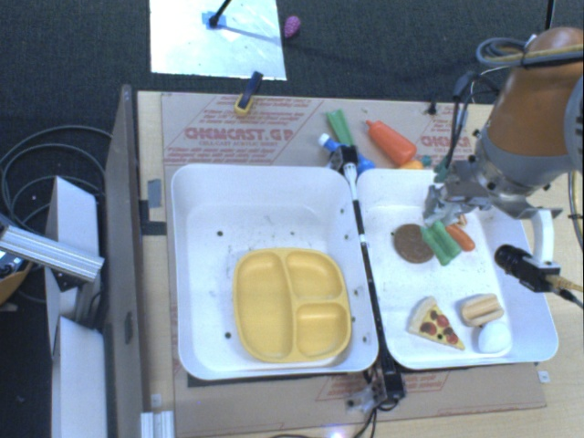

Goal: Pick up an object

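Table [274, 121] had a printed cardboard sheet [219, 135] on top. Two white bins sat side by side on it: left bin [201, 208], right bin [538, 336]. Along the far edge lay a yellow clip [246, 99], green marker [339, 124], blue piece [330, 142], orange carrot [391, 142].

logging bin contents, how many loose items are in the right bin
6: brown disc, green piece and orange piece under the claw; pizza slice, bread roll and white egg at the near side. The arm may hide more.
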### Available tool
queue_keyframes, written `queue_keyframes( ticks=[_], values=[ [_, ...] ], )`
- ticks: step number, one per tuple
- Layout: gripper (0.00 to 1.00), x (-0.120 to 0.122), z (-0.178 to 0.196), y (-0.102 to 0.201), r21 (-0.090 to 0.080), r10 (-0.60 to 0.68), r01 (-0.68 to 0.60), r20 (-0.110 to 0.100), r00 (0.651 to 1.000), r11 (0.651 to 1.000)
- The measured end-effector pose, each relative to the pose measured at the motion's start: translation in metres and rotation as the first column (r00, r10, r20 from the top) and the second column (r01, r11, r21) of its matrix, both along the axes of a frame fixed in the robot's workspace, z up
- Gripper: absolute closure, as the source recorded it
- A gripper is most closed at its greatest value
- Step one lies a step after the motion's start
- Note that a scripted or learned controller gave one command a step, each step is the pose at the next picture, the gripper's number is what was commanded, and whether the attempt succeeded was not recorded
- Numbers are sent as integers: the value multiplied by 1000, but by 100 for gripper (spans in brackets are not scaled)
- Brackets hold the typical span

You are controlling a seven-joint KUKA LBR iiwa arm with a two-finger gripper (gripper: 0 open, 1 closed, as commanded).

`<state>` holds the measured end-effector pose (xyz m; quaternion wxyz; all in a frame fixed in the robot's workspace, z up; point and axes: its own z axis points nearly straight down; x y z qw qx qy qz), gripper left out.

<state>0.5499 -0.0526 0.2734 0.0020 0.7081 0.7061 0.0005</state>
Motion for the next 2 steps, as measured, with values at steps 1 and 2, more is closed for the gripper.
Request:
queue_keyframes(
  ticks=[1, 2],
  values=[
    [100, 19, 16, -75, -2, -2, 2, 2, 1000, 1000],
    [100, 3, -51, 14, 6, 14, -14, -9, 1000, 1000]
  ],
)
